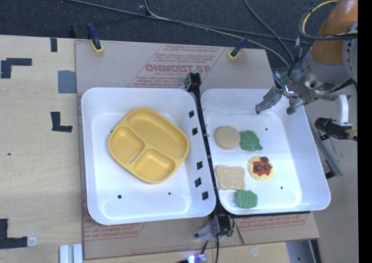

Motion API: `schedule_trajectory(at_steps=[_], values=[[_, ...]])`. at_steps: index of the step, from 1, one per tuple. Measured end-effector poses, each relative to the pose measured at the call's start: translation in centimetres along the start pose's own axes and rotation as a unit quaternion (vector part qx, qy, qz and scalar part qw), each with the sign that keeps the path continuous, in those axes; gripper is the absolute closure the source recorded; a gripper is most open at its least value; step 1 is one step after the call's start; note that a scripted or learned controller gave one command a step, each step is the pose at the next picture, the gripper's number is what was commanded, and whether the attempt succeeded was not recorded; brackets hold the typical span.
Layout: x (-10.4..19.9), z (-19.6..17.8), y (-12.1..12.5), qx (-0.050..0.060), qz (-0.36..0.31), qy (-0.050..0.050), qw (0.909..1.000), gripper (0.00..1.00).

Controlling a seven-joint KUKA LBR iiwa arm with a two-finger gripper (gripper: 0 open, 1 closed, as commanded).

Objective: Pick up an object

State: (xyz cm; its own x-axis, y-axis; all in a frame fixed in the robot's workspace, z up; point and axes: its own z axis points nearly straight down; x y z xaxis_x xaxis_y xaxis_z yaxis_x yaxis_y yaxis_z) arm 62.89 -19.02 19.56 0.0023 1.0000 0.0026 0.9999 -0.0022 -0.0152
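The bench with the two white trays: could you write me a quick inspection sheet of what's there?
Surface: two white bins, left and right, on a cardboard sheet.
Job's things: round tan piece, green leaf, bread slice, pizza piece, green bumpy piece, all in the right bin.
Clutter: yellow divided tray in the left bin.
Grippers: gripper open, above the right bin's far edge, holding nothing.
Cables: black cables behind.
Surroundings: two clamps.

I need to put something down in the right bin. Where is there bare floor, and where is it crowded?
In the right bin, bare floor lies along the far wall near the gripper, and down the right side beyond the pizza piece. The near-left is crowded: round cookie, green leaf, toast and green cluster sit close together.
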Motion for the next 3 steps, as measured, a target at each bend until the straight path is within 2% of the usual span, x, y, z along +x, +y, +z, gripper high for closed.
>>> schedule_trajectory(at_steps=[1, 3], values=[[0.0, -0.9, 0.3, -0.007, -0.002, -0.001, 1.0000, 0.00], [0.4, 10.9, 0.2, -0.006, -0.002, -0.002, 1.0000, 0.00]])
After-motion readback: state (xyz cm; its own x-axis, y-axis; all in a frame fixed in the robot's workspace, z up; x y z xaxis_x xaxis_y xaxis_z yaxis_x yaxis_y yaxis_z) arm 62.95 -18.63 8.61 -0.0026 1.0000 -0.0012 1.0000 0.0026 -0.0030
